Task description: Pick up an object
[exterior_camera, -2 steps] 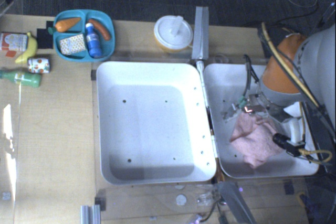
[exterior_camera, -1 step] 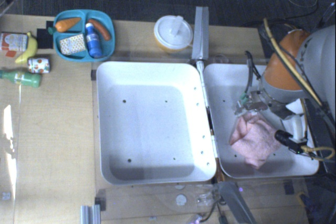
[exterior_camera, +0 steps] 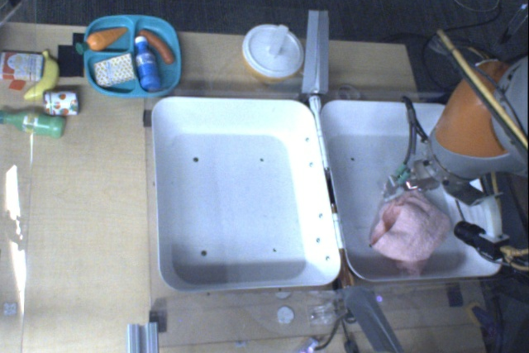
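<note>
White plastic makes up the two biggest things on the wooden bench: the shallow left bin (exterior_camera: 235, 194), bare but for a few dark dots on its floor, and its twin, the right bin (exterior_camera: 364, 145), butted against it so anything lifted from one could go straight across to the other. Next in size is the grey arm with its orange band (exterior_camera: 471, 124), which leans in from the right and bends low over the right bin, presumably to get its wrist right above the only thing lying there. That thing is a crumpled pink cloth (exterior_camera: 411, 229), heaped toward the near right part of that bin's floor; I take it to be the object to be picked. The gripper (exterior_camera: 409, 179) sits at the cloth's upper edge, touching or just above it, and I honestly cannot tell how it is set, because wires and the wrist housing clutter that spot. Beyond the bins, apparently parked out of the way, are a blue divided tray of toy food (exterior_camera: 132, 55) and a round white lidded container (exterior_camera: 273, 51). At the far left edge small items bunch together, a yellow banana-like toy (exterior_camera: 43, 77) and a green bottle (exterior_camera: 33, 123), too small to read properly.
</note>
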Action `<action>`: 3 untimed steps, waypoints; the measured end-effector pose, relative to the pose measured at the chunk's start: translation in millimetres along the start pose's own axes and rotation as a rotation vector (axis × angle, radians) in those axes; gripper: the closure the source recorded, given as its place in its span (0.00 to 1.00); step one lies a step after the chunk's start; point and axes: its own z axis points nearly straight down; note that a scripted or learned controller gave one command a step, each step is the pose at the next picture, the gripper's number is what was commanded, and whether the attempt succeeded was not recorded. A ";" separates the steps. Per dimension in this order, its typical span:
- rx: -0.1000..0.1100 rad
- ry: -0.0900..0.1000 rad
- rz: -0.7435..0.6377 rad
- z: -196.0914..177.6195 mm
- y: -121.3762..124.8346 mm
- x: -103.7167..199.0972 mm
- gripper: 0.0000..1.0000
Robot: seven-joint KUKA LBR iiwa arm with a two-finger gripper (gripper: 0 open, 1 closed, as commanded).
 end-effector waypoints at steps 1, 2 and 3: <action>0.000 0.000 0.000 0.1 0.0 0.0 0.00; -0.002 -0.002 0.155 -26.9 47.3 -43.6 0.00; -0.012 -0.006 0.071 25.9 2.2 22.8 0.00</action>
